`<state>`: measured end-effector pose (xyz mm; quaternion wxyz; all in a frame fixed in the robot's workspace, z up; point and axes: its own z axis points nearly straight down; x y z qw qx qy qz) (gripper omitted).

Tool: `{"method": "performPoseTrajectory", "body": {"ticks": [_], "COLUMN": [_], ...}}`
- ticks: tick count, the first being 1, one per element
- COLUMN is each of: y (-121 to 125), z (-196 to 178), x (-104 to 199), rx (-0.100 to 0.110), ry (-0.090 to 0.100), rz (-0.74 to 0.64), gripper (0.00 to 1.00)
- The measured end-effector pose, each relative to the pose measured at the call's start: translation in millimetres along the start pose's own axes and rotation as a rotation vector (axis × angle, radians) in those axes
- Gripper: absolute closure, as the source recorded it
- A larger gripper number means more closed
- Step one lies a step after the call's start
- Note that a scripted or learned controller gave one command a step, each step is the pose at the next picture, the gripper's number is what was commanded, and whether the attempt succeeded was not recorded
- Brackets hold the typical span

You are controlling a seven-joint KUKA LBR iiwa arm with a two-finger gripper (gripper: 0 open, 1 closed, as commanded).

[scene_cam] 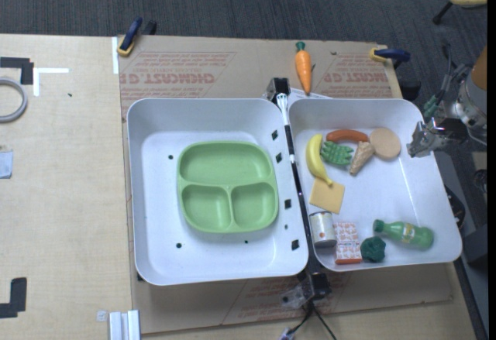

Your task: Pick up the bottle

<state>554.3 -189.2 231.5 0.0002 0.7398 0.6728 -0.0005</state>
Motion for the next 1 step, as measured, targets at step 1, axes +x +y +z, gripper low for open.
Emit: {"method": "performPoseTrajectory", "body": {"ticks": [1], "y": [-55.8], "z": [4.0], "x": [107.0], "rx": [0.001], "ry": [0.0], "rz": [-0.113], "gripper": [1.0]}}
